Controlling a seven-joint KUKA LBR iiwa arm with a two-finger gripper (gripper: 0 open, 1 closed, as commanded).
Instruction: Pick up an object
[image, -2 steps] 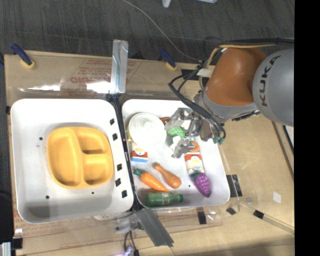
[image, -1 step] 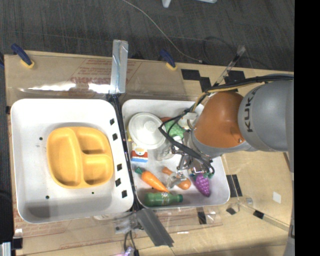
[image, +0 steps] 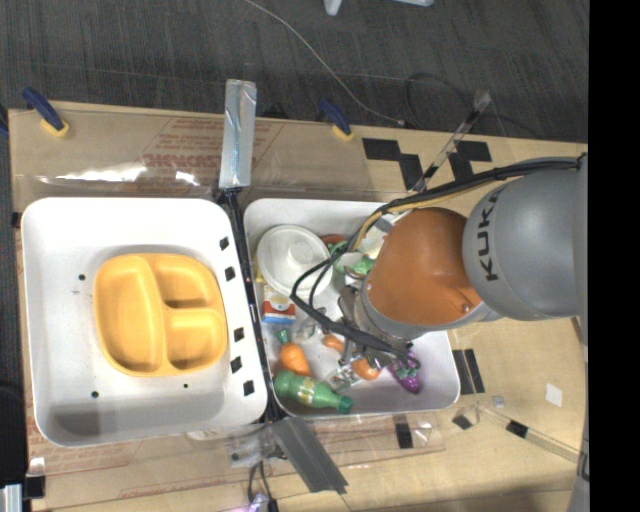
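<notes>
- Right bin (image: 300, 212): a heap of small objects lies along its left and near sides.
- Gripper (image: 352, 368) sits low in the right bin, near the middle of its near edge. An orange item (image: 367, 369) lies right against the tip; I cannot tell whether it sits between the fingers or merely beside them, and I cannot tell if the fingers are spread or closed.
- Green bottle (image: 312, 392) lies on its side in the near-left corner of the right bin, just left of and below the gripper, apart from it.
- Small orange piece (image: 293, 358) rests just above the bottle, left of the gripper.
- Purple item (image: 407, 374) lies to the right of the gripper, near the bin's near edge, close under the wrist.
- White round bowl (image: 288, 256) stands toward the far-left corner of the right bin, well apart from the gripper.
- Red-and-white packet (image: 278, 309) lies against the left wall, between bowl and orange piece.
- Arm (image: 520, 240), grey with orange band, covers the right half of the right bin; black cables loop from it over the bowl's edge.
- Left bin (image: 50, 300): a yellow divided tray (image: 160, 312) lies at its centre.
</notes>
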